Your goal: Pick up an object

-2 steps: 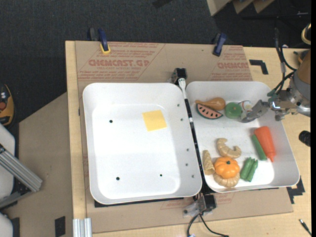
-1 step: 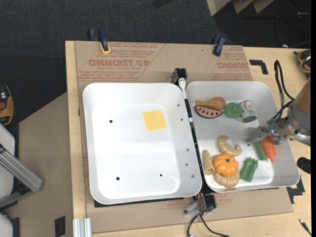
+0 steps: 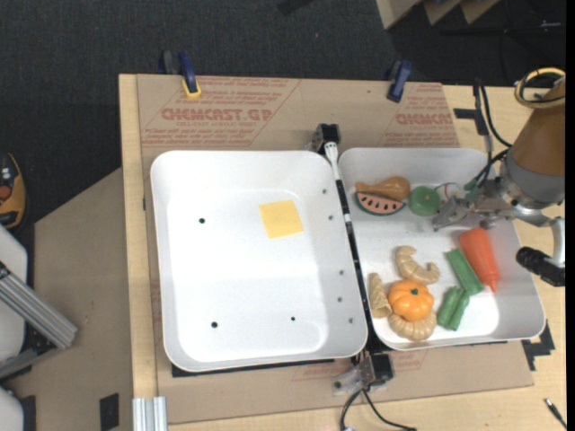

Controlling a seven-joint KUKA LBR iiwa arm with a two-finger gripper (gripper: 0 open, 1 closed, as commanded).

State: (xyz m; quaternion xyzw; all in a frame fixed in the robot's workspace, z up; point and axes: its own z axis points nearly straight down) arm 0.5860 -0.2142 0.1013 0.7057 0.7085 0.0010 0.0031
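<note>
In the camera view, two shallow white plastic bins were seen side by side on a brown cardboard-covered bench (image 3: 269, 106). The left bin (image 3: 180, 241) held a flat yellow square slice of toy cheese (image 3: 281, 218), lying towards twelve o'clock from that bin's middle.

The right bin (image 3: 521, 312) held a cluster of toy foods. Towards eleven o'clock of its floor a tan pear-shaped piece (image 3: 386, 189) was found just above a red watermelon wedge (image 3: 378, 204), with a round green toy (image 3: 425, 200) just beside them at three o'clock. At the middle a pale croissant-shaped piece (image 3: 417, 266) was seen. Towards seven o'clock a small orange pumpkin (image 3: 412, 301) rested against a curved tan pastry (image 3: 406, 327). At three o'clock of the pumpkin, two green pod-like pieces (image 3: 459, 285) lay slanted, touching an orange carrot (image 3: 482, 257) beside them.

The grey arm with its orange band (image 3: 541, 146) was seen entering from three o'clock. The two-finger gripper (image 3: 447, 212) was placed low over the right bin, just beside the round green toy and towards eleven o'clock of the carrot. Whether its fingers were spread or closed could not be told.
</note>
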